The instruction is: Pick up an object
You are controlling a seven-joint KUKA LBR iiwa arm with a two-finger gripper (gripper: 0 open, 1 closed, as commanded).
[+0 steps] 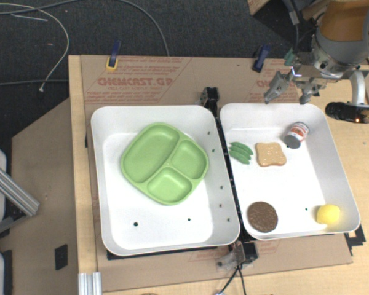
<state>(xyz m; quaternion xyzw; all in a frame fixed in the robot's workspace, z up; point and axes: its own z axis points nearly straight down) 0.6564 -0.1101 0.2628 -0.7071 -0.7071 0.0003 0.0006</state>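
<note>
The arm reaches in from the upper right, its gripper [291, 92] pointing down, both fingers spread apart with nothing between them.

Even, bright overhead light falls across the scene. The two white bins [295, 183] look nearly washed out, with soft, faint shadows along their rims. The dark floor [172, 17] left of the tool [290, 92] stays dim and grainy. Focus is slightly soft overall; the tool looks mildly blurred.

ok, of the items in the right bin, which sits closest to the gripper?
The small can lying near the bin's far right corner, just below the open gripper. The toast slice, green pea pod, brown patty and yellow lemon lie farther off.
</note>
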